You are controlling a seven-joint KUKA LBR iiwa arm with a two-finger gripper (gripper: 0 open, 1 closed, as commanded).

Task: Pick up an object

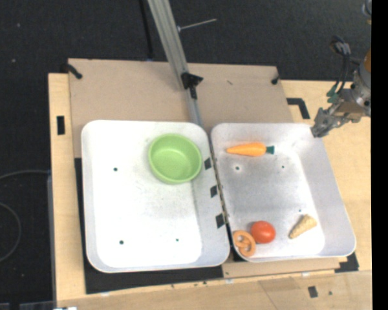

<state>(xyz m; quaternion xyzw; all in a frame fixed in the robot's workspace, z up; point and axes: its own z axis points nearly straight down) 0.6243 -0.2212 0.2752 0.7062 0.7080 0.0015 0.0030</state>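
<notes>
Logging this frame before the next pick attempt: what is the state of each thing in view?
green bowl: upright, in the left bin
carrot: lying flat, right bin
tomato: resting beside the pretzel
wedge: lying flat
gripper: at the right bin's far corner

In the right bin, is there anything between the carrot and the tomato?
No. In the camera view the carrot lies near the far wall and the tomato near the front; the stretch of right bin floor between them is bare.
</notes>
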